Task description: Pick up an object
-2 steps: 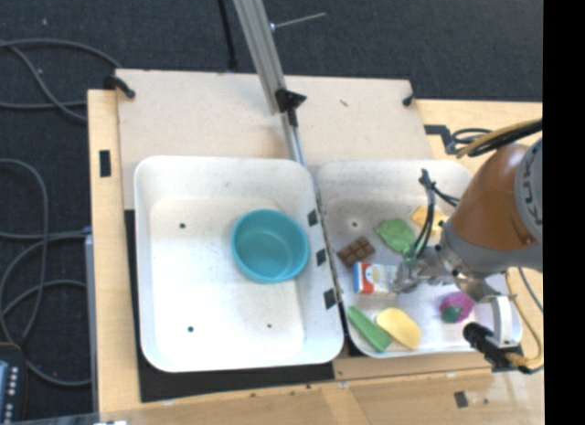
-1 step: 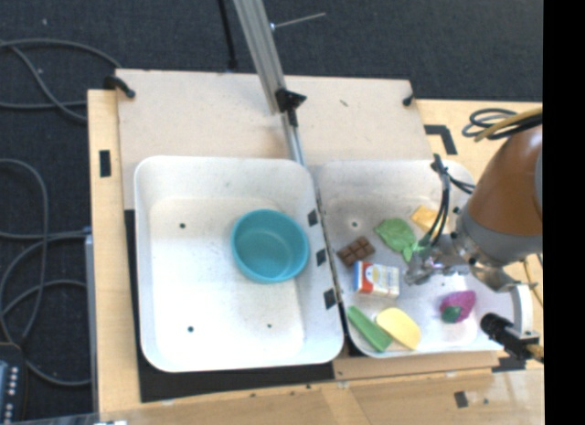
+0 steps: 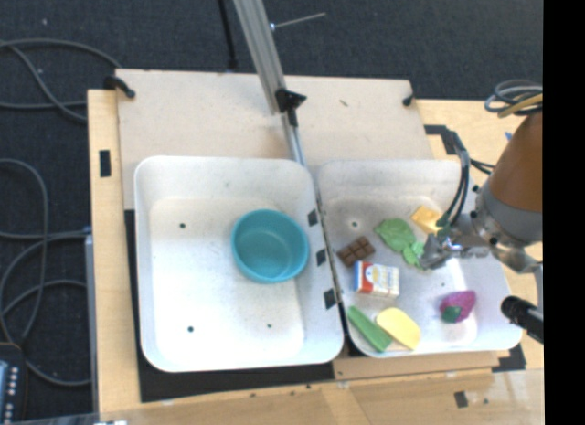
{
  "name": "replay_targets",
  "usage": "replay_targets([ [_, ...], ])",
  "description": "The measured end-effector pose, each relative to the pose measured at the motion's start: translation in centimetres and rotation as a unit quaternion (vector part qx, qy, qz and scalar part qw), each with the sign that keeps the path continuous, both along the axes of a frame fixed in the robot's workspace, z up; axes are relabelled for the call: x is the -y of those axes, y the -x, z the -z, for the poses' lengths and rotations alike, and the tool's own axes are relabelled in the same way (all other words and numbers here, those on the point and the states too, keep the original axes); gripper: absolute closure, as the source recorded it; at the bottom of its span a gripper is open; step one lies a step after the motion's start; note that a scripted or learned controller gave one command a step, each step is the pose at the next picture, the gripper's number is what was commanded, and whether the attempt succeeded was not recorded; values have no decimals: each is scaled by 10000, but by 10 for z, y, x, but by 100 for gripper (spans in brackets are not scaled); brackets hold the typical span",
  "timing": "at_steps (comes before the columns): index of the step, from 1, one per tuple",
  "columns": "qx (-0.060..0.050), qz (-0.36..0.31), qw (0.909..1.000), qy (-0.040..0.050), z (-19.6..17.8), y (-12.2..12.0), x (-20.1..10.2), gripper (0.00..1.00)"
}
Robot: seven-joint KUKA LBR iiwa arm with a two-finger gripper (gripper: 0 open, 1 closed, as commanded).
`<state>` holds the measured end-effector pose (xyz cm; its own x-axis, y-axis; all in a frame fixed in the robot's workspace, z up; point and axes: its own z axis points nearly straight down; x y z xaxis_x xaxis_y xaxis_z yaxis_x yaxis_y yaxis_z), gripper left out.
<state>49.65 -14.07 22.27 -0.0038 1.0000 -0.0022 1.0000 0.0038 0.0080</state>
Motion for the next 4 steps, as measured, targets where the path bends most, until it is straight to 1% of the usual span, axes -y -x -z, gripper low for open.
replay_targets([
  [1, -28, -20, 10000, -15, 6, -12, -51, 100],
  [2, -28, -21, 10000, -17, -5, -21, -95, 100],
  [3, -34, -24, 10000, -20, -5, -37, -143, 100],
  [4, -37, -20, 10000, -20, -13, -42, -186, 100],
])
